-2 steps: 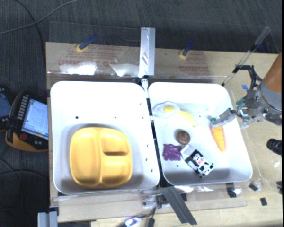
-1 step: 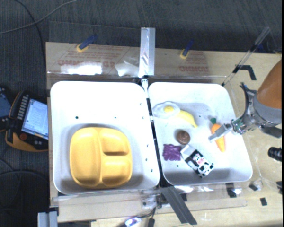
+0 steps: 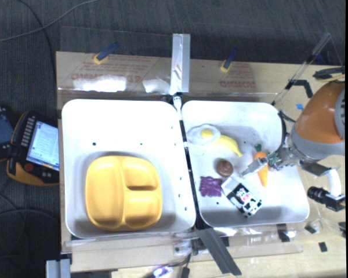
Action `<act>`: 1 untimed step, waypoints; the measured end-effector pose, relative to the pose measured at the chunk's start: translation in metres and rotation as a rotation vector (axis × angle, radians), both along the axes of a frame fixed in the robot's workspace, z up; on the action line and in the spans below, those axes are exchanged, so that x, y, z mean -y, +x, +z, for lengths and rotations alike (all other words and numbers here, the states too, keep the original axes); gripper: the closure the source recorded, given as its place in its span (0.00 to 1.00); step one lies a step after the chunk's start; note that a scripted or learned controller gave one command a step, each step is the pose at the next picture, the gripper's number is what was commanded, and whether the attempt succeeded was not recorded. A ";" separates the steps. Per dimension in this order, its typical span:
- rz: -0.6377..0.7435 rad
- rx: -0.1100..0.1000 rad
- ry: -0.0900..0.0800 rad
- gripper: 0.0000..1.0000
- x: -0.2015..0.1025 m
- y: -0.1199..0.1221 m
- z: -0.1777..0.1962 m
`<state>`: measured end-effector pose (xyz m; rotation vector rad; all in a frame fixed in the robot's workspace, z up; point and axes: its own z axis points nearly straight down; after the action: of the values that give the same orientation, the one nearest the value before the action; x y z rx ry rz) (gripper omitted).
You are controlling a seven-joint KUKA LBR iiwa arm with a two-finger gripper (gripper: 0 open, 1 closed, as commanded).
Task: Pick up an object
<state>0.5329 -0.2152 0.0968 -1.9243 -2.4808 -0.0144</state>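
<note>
The right bin holds several toy foods. A fried egg lies at its back left with a yellow banana beside it. A brown round piece sits mid-bin, above a purple grape bunch. A black-and-white cow-patterned box lies near the front. An orange carrot with a green top lies at the right. My gripper hangs low over the carrot's upper end, reaching in from the right; whether it touches the carrot is unclear.
The left bin holds a yellow compartment tray. The arm's orange band stands over the right bin's right rim. A handheld pendant lies off the bench at the left.
</note>
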 end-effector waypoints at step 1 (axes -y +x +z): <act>0.069 0.008 -0.012 0.00 -0.015 0.034 -0.006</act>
<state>0.5666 -0.2004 0.0904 -1.8454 -2.5562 -0.0068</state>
